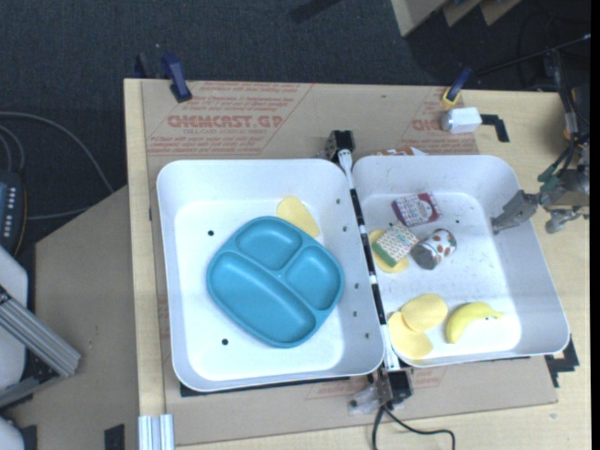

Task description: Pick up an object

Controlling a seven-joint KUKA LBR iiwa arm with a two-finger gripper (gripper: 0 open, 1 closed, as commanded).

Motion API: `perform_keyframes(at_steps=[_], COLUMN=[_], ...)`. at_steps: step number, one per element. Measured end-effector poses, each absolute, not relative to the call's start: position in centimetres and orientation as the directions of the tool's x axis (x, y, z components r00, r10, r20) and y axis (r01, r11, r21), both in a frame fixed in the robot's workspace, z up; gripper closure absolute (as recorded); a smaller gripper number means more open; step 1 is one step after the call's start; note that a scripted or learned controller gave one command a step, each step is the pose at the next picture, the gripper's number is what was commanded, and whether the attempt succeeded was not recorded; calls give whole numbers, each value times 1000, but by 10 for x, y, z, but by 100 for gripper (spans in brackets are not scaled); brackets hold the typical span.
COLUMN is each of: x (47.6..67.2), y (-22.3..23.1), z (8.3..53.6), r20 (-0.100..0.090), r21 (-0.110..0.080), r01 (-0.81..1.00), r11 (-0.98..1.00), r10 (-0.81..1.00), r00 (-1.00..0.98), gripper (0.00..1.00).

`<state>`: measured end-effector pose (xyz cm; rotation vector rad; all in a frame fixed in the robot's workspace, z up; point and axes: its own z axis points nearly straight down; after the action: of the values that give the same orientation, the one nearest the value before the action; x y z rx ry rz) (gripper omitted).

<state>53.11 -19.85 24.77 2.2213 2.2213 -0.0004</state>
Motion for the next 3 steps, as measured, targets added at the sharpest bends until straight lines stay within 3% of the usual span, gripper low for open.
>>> perform_keyframes(at_steps=[1,2,3], x=[551,574,575], y=[-144,-144,-144], z=[147,84,94], r20=[1,1,1], r21=[-2,-3,0], r01=[1000,1000,1000], r11=[1,1,1], r10=[1000,1000,1000], r00=[-1,-1,-1], gripper=[0,0,100])
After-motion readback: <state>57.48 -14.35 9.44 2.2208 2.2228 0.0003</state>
